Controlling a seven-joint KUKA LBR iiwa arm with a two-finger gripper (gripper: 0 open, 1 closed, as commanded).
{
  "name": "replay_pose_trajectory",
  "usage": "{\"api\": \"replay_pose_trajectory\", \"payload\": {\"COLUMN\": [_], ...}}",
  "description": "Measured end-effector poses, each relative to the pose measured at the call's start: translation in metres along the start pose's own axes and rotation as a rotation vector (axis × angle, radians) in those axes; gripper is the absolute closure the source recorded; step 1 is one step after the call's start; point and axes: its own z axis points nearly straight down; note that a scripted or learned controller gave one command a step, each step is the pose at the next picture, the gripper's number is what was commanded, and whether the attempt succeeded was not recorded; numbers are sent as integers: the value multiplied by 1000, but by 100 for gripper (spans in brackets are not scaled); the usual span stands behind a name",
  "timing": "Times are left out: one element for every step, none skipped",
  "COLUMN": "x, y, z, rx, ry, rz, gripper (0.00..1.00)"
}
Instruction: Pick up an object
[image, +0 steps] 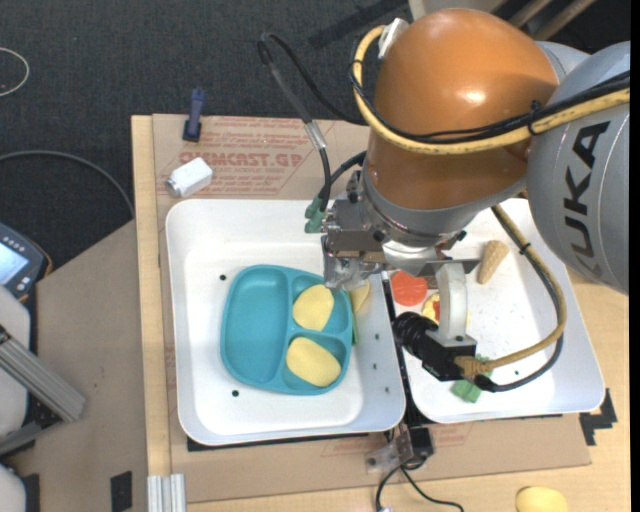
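Currently, camera view: gripper (345, 275) sits at frame centre over the right rim of the teal tray (255, 330) in the left bin (190, 300). Grasp state unreadable. Judged step: descent toward the upper yellow piece (313, 308), smooth, rounded, matte. Next move needs centring over it.

- The scene is bright and evenly lit from above.
- A broad white glare patch sits on the orange band (455, 90), with smaller highlights beside it.
- The arm (590, 150) casts a soft shadow on the right bin (570, 370).
- The left bin (200, 300) is near overexposed, its rim detail washed out.
- The dark floor (70, 90) stays dim.
- Focus is fair; edges look slightly soft.
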Motion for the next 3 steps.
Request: {"api": "replay_pose_trajectory", "payload": {"x": [30,30,31], "y": [9,9,9], "z": [-190,-191,-202], "rx": [-38,-23,-26], "ry": [13,5,7], "rz": [2,3,2], "gripper": [100,100,100]}}
